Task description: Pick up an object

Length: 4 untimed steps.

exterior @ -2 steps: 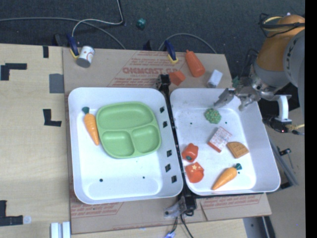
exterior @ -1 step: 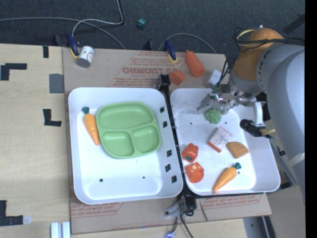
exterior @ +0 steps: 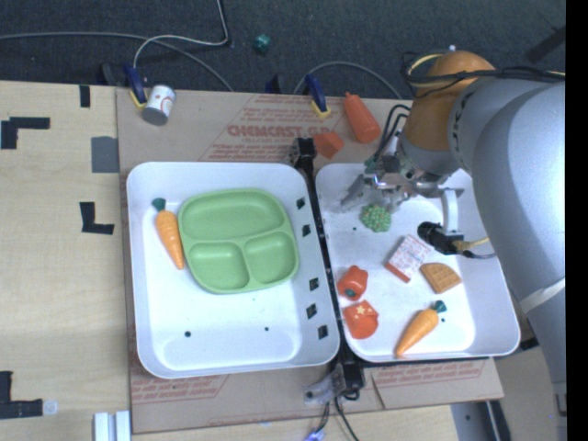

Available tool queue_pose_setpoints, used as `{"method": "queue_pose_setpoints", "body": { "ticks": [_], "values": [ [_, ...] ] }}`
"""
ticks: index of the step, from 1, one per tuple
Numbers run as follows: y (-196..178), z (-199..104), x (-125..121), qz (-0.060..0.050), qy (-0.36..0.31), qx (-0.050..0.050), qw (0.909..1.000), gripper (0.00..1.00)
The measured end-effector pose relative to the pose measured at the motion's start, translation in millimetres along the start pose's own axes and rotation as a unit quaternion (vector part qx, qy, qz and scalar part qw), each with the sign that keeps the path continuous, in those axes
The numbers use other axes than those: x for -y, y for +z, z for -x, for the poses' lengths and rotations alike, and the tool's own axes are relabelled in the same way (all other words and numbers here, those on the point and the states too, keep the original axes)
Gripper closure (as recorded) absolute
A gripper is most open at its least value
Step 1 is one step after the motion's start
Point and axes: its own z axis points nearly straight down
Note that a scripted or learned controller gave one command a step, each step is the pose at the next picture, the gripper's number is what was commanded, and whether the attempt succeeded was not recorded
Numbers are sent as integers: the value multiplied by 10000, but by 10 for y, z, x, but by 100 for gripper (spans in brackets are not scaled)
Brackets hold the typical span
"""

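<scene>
Right bin (exterior: 478,338), near edge: a toy carrot (exterior: 418,329) lies aslant, leaf end up toward the arm; just left of it a red tomato-like piece (exterior: 360,319).
Right bin, middle: a red pepper-like piece (exterior: 352,282); further right a small red-and-white packet (exterior: 405,258) and, just beside it, a tan cracker-like piece (exterior: 440,276).
Right bin, far part: a green broccoli floret (exterior: 375,218) on the bin floor.
Gripper (exterior: 375,194): low over the far part of the right bin, just above the broccoli floret; whether its fingers are spread or pressed together cannot be told, and nothing is seen held between them.
Arm (exterior: 514,163): grey, with its orange band, covering the right bin's far right corner.
Left bin (exterior: 156,329): a green divided plate (exterior: 239,240) in its middle, a second toy carrot (exterior: 169,233) lying just beside the plate's left edge.
Table (exterior: 55,283), beyond the bins: an orange carrot-like toy (exterior: 361,118) and a smaller orange piece (exterior: 328,142) near the right bin's far rim; a small white can (exterior: 159,103) well off to the left.
</scene>
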Motion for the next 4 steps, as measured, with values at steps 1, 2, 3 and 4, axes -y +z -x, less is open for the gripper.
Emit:
{"method": "queue_pose_setpoints", "body": {
  "ticks": [1, 2, 3, 4],
  "values": [
    [-2, -120, 199, -3, 8, 9, 10000, 0],
    [0, -95, 89, -4, 3, -6, 10000, 0],
    [-3, -160, 233, 1, 8, 9, 10000, 0],
    [-99, -166, 231, -2, 3, 4, 10000, 100]
  ]
}}
